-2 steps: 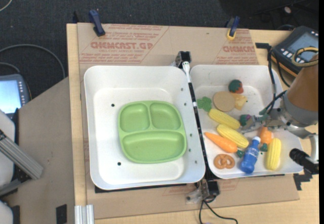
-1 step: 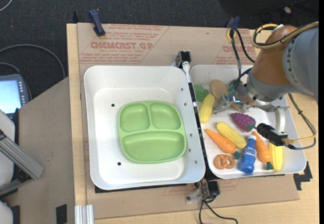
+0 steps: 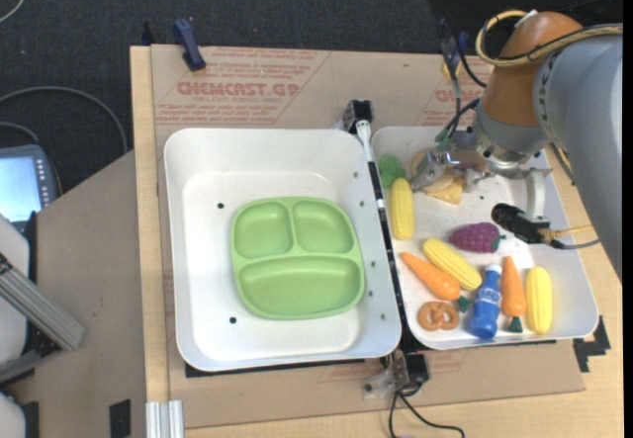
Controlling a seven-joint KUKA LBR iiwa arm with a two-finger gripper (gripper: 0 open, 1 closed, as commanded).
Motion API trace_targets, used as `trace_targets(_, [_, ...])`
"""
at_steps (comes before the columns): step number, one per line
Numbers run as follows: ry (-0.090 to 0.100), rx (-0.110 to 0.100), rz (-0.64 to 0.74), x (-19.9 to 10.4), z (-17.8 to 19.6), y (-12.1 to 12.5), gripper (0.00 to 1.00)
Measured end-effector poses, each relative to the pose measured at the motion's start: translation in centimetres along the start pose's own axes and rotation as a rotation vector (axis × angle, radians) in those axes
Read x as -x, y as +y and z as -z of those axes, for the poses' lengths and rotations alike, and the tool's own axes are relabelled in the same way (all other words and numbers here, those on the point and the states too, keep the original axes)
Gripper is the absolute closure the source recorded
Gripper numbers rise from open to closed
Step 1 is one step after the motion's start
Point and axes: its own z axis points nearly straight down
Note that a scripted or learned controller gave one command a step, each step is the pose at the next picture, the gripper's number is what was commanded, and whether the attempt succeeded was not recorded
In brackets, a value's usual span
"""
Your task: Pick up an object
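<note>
1. Toy food fills the right bin (image 3: 584, 312) at the frame's right: an upright corn cob (image 3: 402, 208) by the divider, a slanted corn cob (image 3: 453, 267), a carrot (image 3: 429, 274) touching it, purple grapes (image 3: 476, 237), a pretzel (image 3: 439, 315), a blue bottle (image 3: 486, 305), an orange carrot (image 3: 511, 286) and a yellow corn (image 3: 538, 300) at the lower right.
2. End effector (image 3: 442, 167) sits low at the bin's upper left, over a pale yellow wedge (image 3: 447, 192) that may be cheese; whether it is spread or pinching anything I cannot tell.
3. Handling, as a judgement: these look like hollow plastic pieces, light, stiff and smooth, so they would likely roll or squirt out of a poor pinch. Long pieces are best taken across their narrow middle.
4. The wedge lies nearest the end effector, with a green piece (image 3: 391, 169) just beside it towards the divider.
5. Edges: the bin's upper rim and the divider between the bins crowd this corner, leaving little room sideways.
6. Open room lies in the left bin (image 3: 188, 228), which holds a green divided plate (image 3: 297, 257) at its centre, and on the tabletop (image 3: 247, 85) above it.
</note>
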Motion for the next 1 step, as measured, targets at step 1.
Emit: trace_targets(1, [-0.006,0.016,-0.001,0.23,1.58,0.21,1.0])
